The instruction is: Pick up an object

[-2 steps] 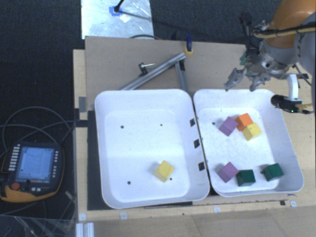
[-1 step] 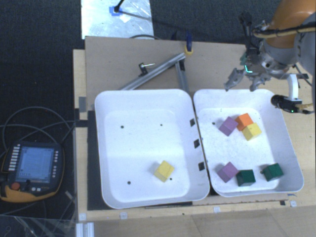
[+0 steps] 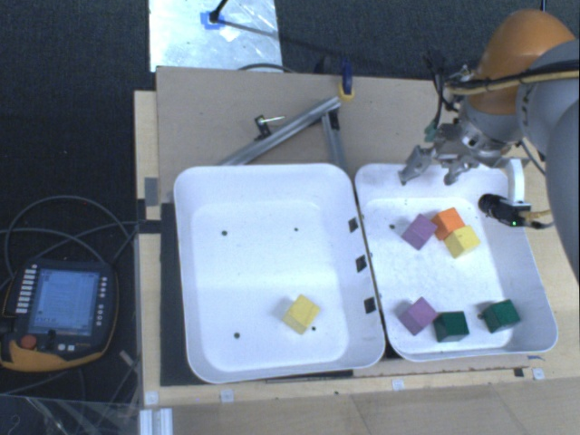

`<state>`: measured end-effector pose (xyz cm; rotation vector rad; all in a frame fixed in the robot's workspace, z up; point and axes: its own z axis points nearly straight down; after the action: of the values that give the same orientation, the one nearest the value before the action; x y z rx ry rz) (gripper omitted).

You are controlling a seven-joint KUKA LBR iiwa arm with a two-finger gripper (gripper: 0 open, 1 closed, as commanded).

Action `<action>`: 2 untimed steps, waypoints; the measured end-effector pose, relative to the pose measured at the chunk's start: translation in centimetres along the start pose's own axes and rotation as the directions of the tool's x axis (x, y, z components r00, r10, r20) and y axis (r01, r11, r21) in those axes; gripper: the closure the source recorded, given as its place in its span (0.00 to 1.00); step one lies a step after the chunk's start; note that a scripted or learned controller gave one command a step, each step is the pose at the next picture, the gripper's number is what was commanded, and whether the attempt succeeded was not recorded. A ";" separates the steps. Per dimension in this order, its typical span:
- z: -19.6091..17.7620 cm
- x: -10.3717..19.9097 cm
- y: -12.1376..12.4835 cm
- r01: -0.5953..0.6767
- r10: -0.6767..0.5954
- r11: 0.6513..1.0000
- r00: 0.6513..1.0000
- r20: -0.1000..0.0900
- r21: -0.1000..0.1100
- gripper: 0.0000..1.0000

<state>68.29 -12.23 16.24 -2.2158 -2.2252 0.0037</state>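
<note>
My gripper (image 3: pixel 430 172) hangs over the far rim of the right bin (image 3: pixel 530 270), open, with nothing between its fingers. Just below it in that bin lie a purple cube (image 3: pixel 419 231), an orange cube (image 3: pixel 448 221) and a yellow cube (image 3: pixel 462 241), bunched together. Along the bin's near side sit another purple cube (image 3: pixel 418 315), a dark green cube (image 3: pixel 450 325) and a green cube (image 3: pixel 499 314). One yellow cube (image 3: pixel 301 314) rests alone in the left bin (image 3: pixel 208 243), toward its near side.
A metal bar (image 3: pixel 281 132) lies slanted on the brown board behind the left bin. A teach pendant (image 3: pixel 59 311) with cables sits left of the bench. A black cable part (image 3: pixel 498 208) hangs near the right bin's far right rim.
</note>
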 end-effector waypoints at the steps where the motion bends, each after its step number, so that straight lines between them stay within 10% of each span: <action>1: 4.2 -0.5 0.1 -0.001 0.001 1.000 1.000 0.000 -0.001 0.00; 2: 7.3 -0.5 0.1 0.000 0.000 1.000 1.000 0.000 -0.002 0.00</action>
<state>68.36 -12.72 8.95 -2.2167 -2.2266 0.0020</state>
